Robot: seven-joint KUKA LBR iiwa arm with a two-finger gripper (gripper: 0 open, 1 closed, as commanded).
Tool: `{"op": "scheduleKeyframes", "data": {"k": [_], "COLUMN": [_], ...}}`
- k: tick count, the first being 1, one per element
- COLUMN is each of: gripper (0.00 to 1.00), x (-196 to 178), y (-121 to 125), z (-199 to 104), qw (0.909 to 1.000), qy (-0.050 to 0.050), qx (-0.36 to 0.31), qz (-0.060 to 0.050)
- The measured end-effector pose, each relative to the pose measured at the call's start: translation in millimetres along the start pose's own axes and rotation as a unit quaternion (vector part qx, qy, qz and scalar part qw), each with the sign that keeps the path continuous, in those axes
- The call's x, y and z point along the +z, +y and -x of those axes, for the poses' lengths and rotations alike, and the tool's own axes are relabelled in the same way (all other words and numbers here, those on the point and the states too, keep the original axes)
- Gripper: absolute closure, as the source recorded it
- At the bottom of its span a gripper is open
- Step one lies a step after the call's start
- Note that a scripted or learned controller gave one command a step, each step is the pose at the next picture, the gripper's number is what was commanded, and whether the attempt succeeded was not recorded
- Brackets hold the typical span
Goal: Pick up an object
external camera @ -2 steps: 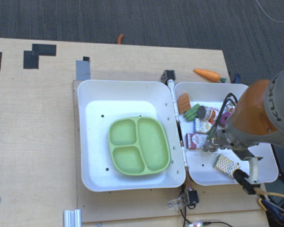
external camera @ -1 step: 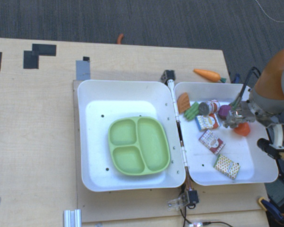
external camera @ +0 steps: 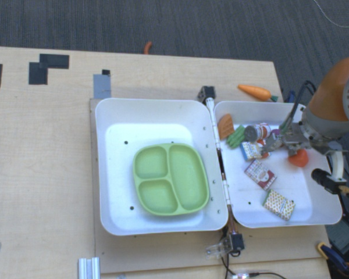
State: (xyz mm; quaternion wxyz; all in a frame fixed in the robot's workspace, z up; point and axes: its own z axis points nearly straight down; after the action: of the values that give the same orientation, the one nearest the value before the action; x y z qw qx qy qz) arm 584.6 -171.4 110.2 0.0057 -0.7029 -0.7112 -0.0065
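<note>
We judge the step in hand to be the descent onto a target in the right bin (external camera: 323,217), and to do it well the claw should settle squarely over one item with both fingers clear of its neighbours, since the pieces at the bin's upper part lie crowded. Going left to right: the left bin (external camera: 113,173) on the desk (external camera: 41,173) carries a green divided plate (external camera: 171,179); the right bin carries an orange-brown piece (external camera: 225,126), a green piece (external camera: 236,136) touching it, a small can (external camera: 257,133), a blue-and-white packet (external camera: 251,150), a red patterned packet (external camera: 260,174) and a gold patterned packet (external camera: 278,204), the last two lying apart from the rest and flat. The claw (external camera: 285,142) hangs low over the bin's upper right, beside a red-orange object (external camera: 299,158); we cannot tell whether it is spread or closed, nor whether it grips anything. An orange carrot (external camera: 255,90) lies on the desk beyond the bin.
</note>
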Motion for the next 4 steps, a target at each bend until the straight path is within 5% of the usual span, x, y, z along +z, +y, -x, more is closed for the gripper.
{"op": "scheduleKeyframes", "data": {"k": [1, 2, 3, 4], "gripper": [0.00, 1.00, 0.00, 1.00], "x": [23.3, 12.1, 12.2, 4.3], "y": [-7.1, -3.5, -3.7, -2.4], "z": [-73.5, -73.4, -73.1, -74.8], "qw": [0.9999, 0.9999, 0.9999, 0.9999], "qy": [-0.010, -0.010, -0.011, -0.009], "qx": [0.005, 0.002, 0.002, 0.000], "qz": [0.006, 0.010, 0.010, 0.009]}}
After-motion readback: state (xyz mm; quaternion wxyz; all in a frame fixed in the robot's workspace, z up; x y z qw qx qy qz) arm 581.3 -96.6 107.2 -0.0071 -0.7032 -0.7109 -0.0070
